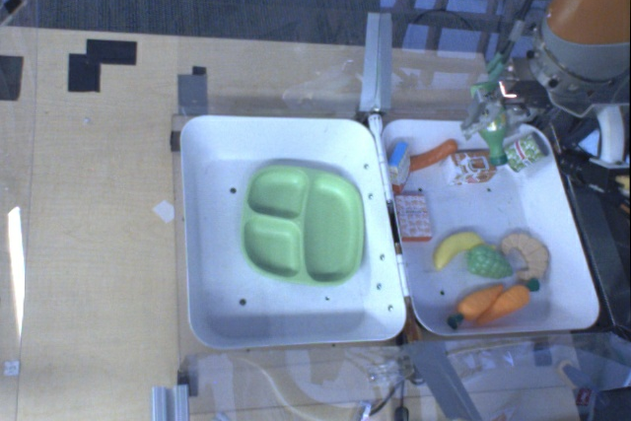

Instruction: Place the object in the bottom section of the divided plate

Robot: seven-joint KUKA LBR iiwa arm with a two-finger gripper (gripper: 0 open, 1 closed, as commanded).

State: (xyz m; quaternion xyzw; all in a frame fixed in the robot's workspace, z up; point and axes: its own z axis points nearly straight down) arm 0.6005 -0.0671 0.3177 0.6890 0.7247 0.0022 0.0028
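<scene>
A green divided plate (304, 223) lies in the middle of the left bin (212, 311), with two small sections on its left and one large section on its right. Nothing lies in any section. My gripper (492, 121) hangs over the far part of the right bin (572, 311), well to the right of the plate. Just below it are a small green-and-white container (526, 151) and a white-and-red packet (474, 170). I see nothing plainly held in the gripper.
The right bin also holds an orange sausage-like piece (434, 156), a blue-and-white item (398, 156), a red-and-white box (413, 216), a banana (456, 248), a green berry-like toy (489, 261), a round cookie (525, 252) and a carrot (493, 301). A ridge divides the bins.
</scene>
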